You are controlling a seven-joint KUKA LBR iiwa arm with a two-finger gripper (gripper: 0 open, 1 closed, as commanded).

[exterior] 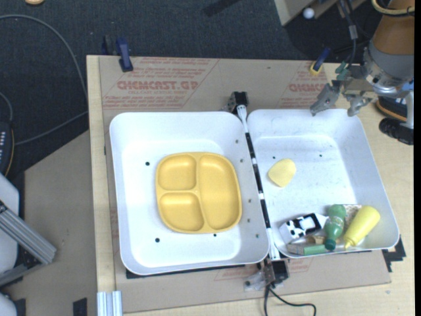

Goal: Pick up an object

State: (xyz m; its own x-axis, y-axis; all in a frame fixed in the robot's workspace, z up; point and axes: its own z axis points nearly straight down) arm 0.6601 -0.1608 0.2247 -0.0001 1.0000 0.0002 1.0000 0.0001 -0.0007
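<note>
Near edge of the right bin (368,151), taken as landmark: a tight heap in its nearest corner — a black-and-white toy (301,226), a green bottle-like piece (335,220), a yellow squeeze-bottle shape (361,225), and some flatter bits beneath that are too jumbled to name. All touch or overlap. Risk here: a descent into this pile could clip two things at once, or the fingers could jam against the bin wall, since the heap sits hard in the corner. Toward the bin's middle, a pale yellow flat piece (282,172) lies alone, well apart from the heap; easy to reach, but it looks thin and low, so the fingers may close above it or slide it along the floor without catching. Just beside the right bin, across the divider, the left bin (131,176) holds a yellow compartment plate (198,191), broad and likely too wide to grasp. Farthest, above the right bin's back rim, the gripper (339,102) hangs with fingers spread wide, nothing between them, well apart from every object. No pick has begun; a poorly aimed drop from there would likely meet bare floor.
</note>
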